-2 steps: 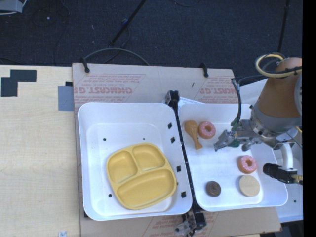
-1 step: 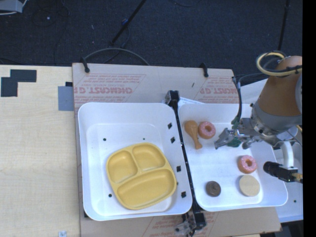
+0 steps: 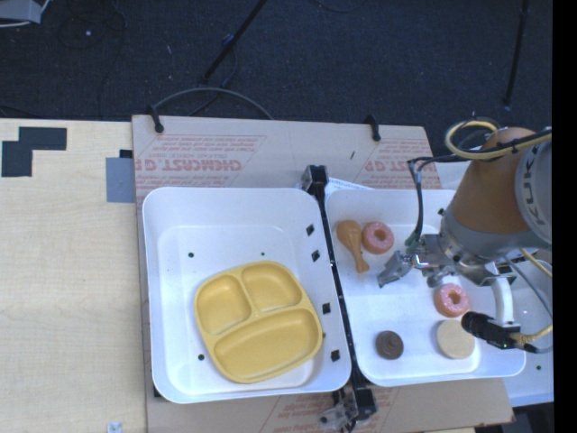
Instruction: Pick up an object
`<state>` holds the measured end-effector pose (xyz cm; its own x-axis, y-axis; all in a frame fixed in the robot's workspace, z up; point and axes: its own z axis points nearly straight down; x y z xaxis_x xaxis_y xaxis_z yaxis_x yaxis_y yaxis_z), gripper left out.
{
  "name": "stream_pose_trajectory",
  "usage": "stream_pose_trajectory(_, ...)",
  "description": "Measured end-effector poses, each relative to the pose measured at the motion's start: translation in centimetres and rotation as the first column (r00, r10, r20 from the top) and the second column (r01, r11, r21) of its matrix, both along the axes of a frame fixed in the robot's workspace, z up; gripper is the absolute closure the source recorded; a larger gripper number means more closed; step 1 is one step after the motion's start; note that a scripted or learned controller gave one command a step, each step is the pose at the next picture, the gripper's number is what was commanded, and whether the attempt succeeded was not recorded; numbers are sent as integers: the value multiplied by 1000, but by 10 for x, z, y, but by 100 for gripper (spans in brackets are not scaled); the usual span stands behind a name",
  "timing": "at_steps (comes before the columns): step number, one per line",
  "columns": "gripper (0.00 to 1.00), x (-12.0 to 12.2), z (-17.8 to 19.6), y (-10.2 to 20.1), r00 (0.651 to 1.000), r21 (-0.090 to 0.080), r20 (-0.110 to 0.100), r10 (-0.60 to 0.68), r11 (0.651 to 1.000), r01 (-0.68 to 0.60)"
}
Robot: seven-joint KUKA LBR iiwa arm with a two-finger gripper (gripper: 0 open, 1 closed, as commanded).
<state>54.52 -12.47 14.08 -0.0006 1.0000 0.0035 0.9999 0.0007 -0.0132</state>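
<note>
A pale wood bench (image 3: 63,278) carries a printed cardboard sheet (image 3: 234,156) under 2 white bins, with dark carpet (image 3: 270,43) and loose cables at 12 o'clock. The left bin (image 3: 171,215) holds a yellow divided tray (image 3: 259,320). In the right bin (image 3: 397,373), the gripper (image 3: 395,269) hangs with its state impossible to tell, a drumstick (image 3: 352,243) and pink donut (image 3: 377,236) at its 10 o'clock, another donut (image 3: 451,299), brown disc (image 3: 389,344) and cream round (image 3: 455,339) toward 4 o'clock.

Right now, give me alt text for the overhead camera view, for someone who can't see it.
A grey and orange robot arm reaches into the right bin, its gripper near a drumstick, two pink donuts, a brown cookie and a cream disc. The left bin holds a yellow divided tray.
</note>
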Motion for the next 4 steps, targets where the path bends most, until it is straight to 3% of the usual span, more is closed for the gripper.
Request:
stream_pose_trajectory(1,0,-1,-56,1,1000,-1,4,-1,1000,1)
stream_pose_trajectory(2,100,-1,-46,-1,1000,0,0,-5,1000,5)
stream_pose_trajectory(4,100,13,43,3,1000,-3,10,2,1000,-2)
